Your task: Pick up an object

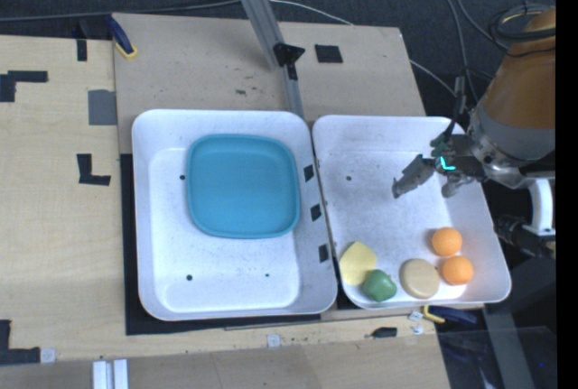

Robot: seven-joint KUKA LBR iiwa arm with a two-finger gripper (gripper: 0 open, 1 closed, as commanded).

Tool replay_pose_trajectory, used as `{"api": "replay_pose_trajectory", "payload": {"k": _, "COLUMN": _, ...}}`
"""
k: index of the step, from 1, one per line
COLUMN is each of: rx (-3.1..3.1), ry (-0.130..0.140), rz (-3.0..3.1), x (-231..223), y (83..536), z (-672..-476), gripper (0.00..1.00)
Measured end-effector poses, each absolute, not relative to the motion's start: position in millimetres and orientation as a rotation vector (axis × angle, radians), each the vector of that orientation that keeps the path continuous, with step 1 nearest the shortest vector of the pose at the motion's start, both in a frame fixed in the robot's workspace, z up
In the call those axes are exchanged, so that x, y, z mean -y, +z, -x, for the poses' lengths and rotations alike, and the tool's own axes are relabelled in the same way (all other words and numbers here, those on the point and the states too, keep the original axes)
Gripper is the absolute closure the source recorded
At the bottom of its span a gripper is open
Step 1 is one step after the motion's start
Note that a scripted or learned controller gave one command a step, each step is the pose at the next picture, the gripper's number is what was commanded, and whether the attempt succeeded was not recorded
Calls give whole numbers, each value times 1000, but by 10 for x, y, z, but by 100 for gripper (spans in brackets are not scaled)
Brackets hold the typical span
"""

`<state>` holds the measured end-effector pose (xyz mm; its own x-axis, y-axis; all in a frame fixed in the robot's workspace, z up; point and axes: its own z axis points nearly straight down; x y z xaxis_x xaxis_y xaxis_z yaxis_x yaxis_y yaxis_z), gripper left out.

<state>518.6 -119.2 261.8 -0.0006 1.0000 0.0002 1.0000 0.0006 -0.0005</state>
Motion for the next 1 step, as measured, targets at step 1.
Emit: {"api": "replay_pose_trajectory", "payload": {"k": 1, "rx": 2222, "ry": 0, "rz": 2220, "x": 1192, "y": 2617, "z": -5185, "gripper": 0}}
